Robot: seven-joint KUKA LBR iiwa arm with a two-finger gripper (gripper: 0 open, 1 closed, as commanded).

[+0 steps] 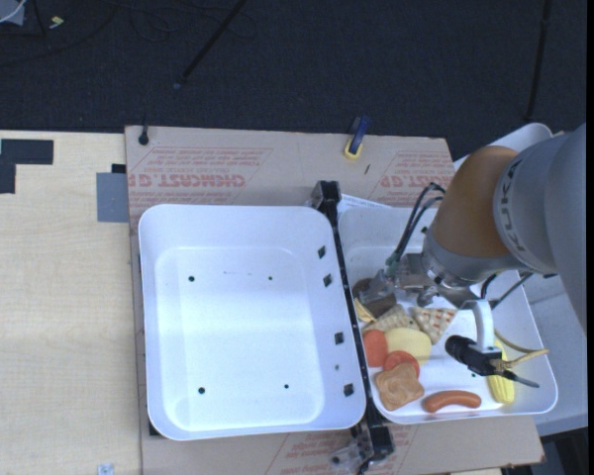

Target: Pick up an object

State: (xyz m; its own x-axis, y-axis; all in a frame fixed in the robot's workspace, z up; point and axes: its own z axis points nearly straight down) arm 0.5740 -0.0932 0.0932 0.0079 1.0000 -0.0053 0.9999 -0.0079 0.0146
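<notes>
**Arm bent low over the right bin, tool down among toy foods**

The arm (515, 216) enters from the right, its grey body and orange band bulking over the right bin's (371, 245) far half. The wrist bends down and leftward, so the tool (388, 287) sits low at the bin's left side, close to the divider between the two bins. From this angle I cannot tell whether the tool is wide or narrow, nor whether it holds anything.

The things to pick all lie in the right bin's near half. A tomato (375, 346) and a yellow potato (408, 341) sit just below the tool. A toast (398, 389) lies nearer the front rim, with a sausage (452, 401) to its right and a corn (500, 389) beyond that. The left bin (238, 315) stands beside it on the same cardboard (238, 156).

The cardboard, laid on the pale wooden surface (49, 315), carries red print that appears inverted; it seems to read "CHEMCAST GP". A second copy further right is partly covered by the arm.
</notes>
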